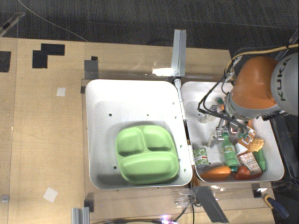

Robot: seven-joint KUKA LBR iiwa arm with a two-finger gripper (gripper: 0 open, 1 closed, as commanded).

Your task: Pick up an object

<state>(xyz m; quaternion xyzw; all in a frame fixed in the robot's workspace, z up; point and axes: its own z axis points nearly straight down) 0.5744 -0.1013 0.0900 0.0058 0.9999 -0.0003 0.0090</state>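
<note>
Gripper (pixel 223 135) hovered over the green bottle (pixel 229 154) in the right bin (pixel 196 97), grip state unreadable; bottle looked light, rigid, slick plastic, so best taken across its mid-body.

Two bins, one arm, one tray, a cluster of small items

Two white bins are sitting side by side: the left bin (pixel 100 125) is holding one green divided tray (pixel 147 154), while the right bin (pixel 191 97) is holding several small items: one green bottle (pixel 228 154), one small can (pixel 201 156), one orange sausage-shaped piece (pixel 217 172), one red piece (pixel 242 173), one waffle-like piece (pixel 255 145). Others are lying too crowded for counting. One arm (pixel 254 83) is reaching over them.
</note>
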